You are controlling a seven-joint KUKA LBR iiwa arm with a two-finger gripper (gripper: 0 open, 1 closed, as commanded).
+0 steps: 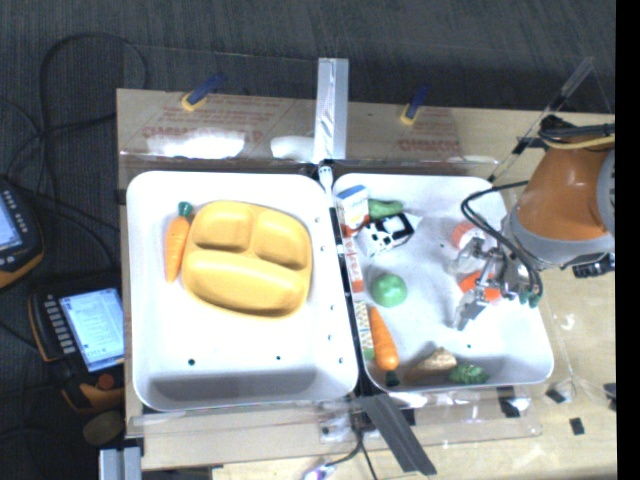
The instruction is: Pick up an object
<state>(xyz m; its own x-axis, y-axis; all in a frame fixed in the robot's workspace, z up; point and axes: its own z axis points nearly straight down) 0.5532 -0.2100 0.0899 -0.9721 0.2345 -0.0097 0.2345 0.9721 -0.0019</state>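
A grey robot arm with an orange band is reaching in from the right over a surface (140, 108) that is carrying two shallow white bins side by side. The gripper (480, 286) is hanging low over the right part of the right bin (520, 353), its metal fingers pointing down and toward the left. Whether those fingers are spread or closed cannot be told from this slanted look, and nothing is plainly sitting between them.

Just beside the gripper, on its upper left, a small orange-red piece (462, 236) is lying on the bin floor; it is the nearest thing, though its shape is too blurred to name. A similar orange patch is showing right at the fingers, and it is unclear whether that is part of the gripper or another item.

Farther left, toward the bin's middle, a green ball (389, 289) is resting. Above it a black-and-white toy (385, 232) and a small carton (352, 206) are lying near the dividing wall. Along that wall a carrot (381, 339) is lying with its long axis running from top to bottom of the view. Near the bin's front edge a brown piece (432, 362) and a green leafy bit (468, 373) are sitting, below and left of the gripper.

The left bin (150, 368) is holding a yellow tray (245, 258) and a second carrot (176, 246), well apart from the gripper.
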